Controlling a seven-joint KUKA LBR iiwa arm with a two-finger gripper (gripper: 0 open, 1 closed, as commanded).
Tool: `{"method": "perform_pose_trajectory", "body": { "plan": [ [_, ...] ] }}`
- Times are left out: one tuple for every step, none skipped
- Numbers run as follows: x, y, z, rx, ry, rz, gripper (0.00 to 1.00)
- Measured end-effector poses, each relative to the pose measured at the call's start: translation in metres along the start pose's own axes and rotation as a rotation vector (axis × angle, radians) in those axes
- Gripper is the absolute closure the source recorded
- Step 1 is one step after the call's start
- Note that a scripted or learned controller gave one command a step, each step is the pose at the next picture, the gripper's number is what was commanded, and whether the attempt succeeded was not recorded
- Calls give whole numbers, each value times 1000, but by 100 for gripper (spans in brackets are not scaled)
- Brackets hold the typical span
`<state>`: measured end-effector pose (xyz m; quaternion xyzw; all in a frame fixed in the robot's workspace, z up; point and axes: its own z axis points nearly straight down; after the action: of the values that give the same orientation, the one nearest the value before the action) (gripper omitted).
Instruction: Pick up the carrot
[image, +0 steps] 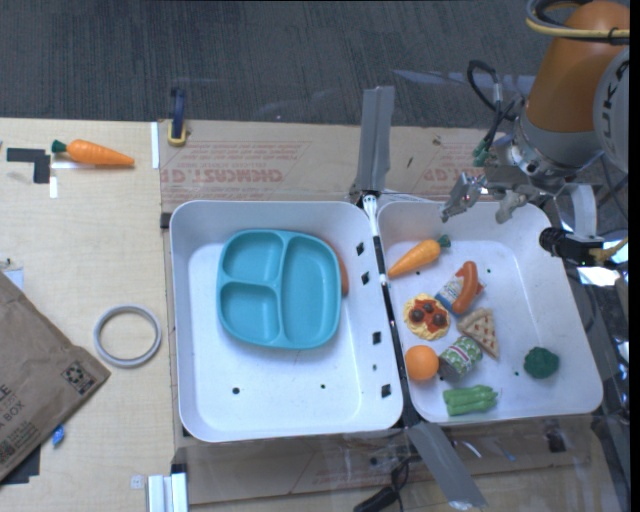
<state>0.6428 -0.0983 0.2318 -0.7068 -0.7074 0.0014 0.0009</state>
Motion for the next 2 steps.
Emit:
{"method": "perform_pose_trajectory", "body": {
  "plan": [
    [-2,11,124,-6,-1,-85,0],
    [-2,10,125,-5,0,-85,0]
  ]
}}
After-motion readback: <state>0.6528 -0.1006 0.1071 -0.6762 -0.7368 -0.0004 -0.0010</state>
